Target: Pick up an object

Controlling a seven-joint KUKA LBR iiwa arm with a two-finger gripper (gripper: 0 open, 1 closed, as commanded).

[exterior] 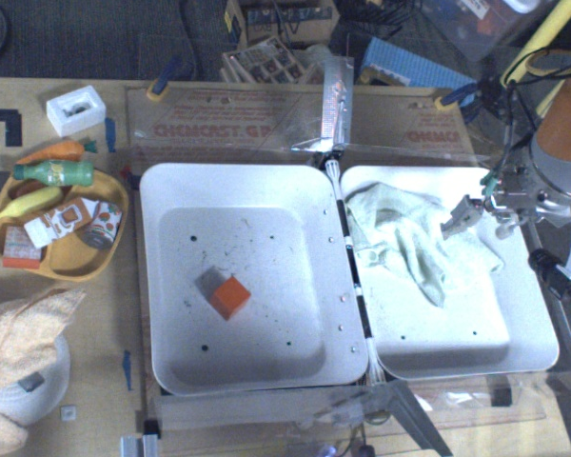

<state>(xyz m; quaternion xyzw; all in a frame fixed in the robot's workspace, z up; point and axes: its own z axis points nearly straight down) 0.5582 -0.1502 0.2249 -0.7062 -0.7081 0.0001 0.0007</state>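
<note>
1. The gripper (468,213) reaches in from the right over the right bin (528,350), above its far right part. One finger juts out leftward and down toward the cloth; how far the jaws stand apart cannot be told, and nothing can be seen between them.
2. The finger's tip lies just at the right edge of the pale green cloth (409,241); whether it touches the cloth cannot be told.
3. The cloth lies crumpled in the far left part of the right bin, close to the wall shared with the other bin, with one fold trailing toward the bin's middle.
4. The left bin (162,255) holds an orange block (232,298) a little left of its centre, toward the near side. A small grey piece (209,281) sits touching the block on its far left side.
5. The left bin's floor is scattered with dark specks.
6. On the bench's left edge stands a yellow bowl (76,260) holding a green bottle (55,172), a yellow banana-shaped toy (24,203) and small printed packets.
7. A small white box (76,109) sits near the bench's far left corner.
8. A crumpled tan bag (24,341) lies at the near left corner.
</note>
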